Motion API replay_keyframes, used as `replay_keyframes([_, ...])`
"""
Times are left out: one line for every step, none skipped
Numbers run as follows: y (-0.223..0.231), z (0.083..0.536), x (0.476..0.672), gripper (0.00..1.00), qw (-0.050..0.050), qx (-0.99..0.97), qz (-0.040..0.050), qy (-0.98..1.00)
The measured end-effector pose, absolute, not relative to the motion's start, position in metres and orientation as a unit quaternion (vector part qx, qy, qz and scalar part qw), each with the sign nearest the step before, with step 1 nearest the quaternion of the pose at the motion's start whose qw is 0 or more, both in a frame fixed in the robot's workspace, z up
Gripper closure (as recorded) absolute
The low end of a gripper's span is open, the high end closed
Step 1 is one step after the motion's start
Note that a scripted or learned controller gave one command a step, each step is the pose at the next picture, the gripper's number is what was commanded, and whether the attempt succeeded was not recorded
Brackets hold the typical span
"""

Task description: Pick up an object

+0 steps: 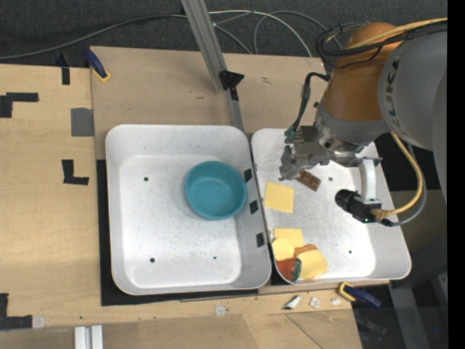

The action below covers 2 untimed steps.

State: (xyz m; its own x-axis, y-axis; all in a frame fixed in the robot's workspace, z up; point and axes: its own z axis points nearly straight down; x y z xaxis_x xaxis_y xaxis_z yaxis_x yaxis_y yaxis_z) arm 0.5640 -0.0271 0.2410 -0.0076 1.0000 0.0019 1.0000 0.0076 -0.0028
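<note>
In the right bin (378, 257) lie a pale yellow square slice (280, 197), a small brown block (311, 181), and at the front a cluster of yellow pieces with a red and green bit (298, 258). My gripper (292, 167) hangs over the bin's back left part, just above and left of the brown block and just behind the yellow slice. The wrist hides the fingertips. The left bin (145, 224) holds a teal bowl (214, 189).
A slanted metal pole (211, 46) rises behind the bins. Cables run along the back of the bench. A black clamp part (356, 203) on the arm sticks out over the right bin. Small clips lie at the bench's front edge (312, 302).
</note>
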Motion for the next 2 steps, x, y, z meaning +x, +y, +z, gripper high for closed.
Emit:
replay_keyframes([0.026,0.227,0.564,1.0,0.002,-0.705,0.001,-0.71])
replay_keyframes([0.077,0.218,0.578,1.0,0.001,-0.705,0.0004,-0.71])
